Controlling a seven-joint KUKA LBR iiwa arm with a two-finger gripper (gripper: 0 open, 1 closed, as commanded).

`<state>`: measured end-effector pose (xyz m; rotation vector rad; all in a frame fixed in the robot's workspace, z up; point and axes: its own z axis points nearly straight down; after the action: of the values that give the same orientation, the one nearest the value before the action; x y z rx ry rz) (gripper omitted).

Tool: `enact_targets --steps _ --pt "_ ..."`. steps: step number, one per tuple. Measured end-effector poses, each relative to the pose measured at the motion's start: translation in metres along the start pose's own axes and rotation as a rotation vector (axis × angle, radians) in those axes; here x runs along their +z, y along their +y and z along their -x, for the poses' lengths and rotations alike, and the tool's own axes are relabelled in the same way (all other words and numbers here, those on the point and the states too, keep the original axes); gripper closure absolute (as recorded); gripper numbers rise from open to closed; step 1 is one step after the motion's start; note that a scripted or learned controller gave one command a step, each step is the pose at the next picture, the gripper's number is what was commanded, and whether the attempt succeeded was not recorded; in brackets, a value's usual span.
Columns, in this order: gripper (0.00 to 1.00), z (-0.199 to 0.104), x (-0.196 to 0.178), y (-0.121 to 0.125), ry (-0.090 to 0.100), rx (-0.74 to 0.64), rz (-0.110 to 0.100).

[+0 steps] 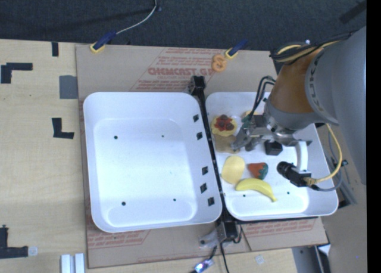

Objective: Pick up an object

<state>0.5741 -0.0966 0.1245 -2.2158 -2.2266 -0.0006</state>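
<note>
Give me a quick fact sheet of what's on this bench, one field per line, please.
arm: grey with orange band, reaching in from the right
gripper: low in the right bin, beside the fruit cup
fruit cup: by the right bin's left wall, red fruit on top
lemon: pale yellow, below the cup
banana: near the front, beside the lemon
red piece: just above the banana
left bin: white, shallow

the arm [309, 87] reaches into the right bin [321, 206], gripper [243, 139] low just beside a cup of fruit [224, 127] near the divider; below lie a lemon [233, 168], a watermelon slice [258, 170] and a banana [257, 188]; left bin [143, 158] alongside
</note>
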Motion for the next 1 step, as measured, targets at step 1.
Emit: enact_targets --steps 1 --pt "1.0 0.0034 -0.0368 -0.0149 0.0 0.002 0.0"
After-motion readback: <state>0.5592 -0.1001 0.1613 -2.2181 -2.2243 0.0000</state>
